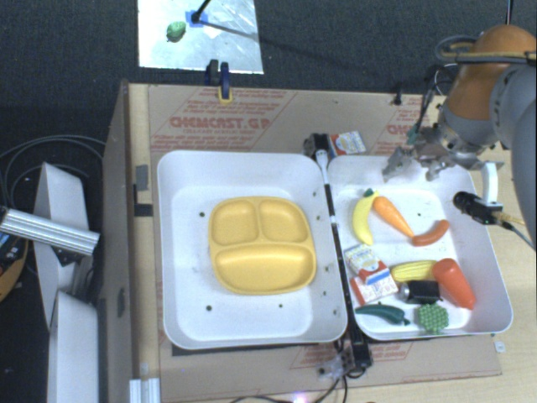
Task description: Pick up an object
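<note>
My gripper [414, 170] hangs over the back edge of the right bin [495, 267], its two fingers spread open with nothing between them. Just below and to its left lie a carrot [392, 215] and a banana [362, 217]. A sausage [430, 233] lies to the right of the carrot. Nearer the front are a corn cob [413, 270], a red pepper [455, 282], a black block [419, 290], a small red and white carton [369, 274], a dark green chili [382, 313] and a green knobbly piece [432, 317].
The left bin [189, 309] holds a yellow divided plate [260, 246]. A black cylinder [475, 207] juts over the right bin's right rim. A small packet [348, 143] lies behind the bins. The grey and orange arm [495, 65] comes in from the upper right.
</note>
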`<state>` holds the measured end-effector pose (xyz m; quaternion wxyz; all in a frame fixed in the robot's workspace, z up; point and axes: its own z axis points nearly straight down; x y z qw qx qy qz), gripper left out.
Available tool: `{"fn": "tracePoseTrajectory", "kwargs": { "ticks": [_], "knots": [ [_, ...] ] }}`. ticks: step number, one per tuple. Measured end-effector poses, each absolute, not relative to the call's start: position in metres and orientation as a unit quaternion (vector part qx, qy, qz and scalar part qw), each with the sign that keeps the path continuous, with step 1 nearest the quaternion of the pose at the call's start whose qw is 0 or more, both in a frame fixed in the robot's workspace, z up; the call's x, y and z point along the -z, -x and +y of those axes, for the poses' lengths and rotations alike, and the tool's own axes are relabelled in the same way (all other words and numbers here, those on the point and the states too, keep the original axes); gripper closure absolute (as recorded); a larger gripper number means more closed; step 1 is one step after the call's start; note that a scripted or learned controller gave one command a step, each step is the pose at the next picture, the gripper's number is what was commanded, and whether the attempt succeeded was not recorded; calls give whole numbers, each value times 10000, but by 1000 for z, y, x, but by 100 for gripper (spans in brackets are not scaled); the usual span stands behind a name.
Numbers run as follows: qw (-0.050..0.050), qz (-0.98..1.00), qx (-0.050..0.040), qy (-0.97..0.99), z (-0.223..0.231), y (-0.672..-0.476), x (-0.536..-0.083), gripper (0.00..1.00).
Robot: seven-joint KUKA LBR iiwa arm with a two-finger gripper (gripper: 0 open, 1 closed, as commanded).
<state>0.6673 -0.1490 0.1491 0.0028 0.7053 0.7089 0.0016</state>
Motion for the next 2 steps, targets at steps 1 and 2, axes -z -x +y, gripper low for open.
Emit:
{"fn": "tracePoseTrajectory", "kwargs": {
  "ticks": [1, 2],
  "knots": [
    [-3, 7076, 0, -7066, -123, -619, -85, 0],
    [17, 7081, -10, -7061, -123, -620, -96, 100]
  ]
}}
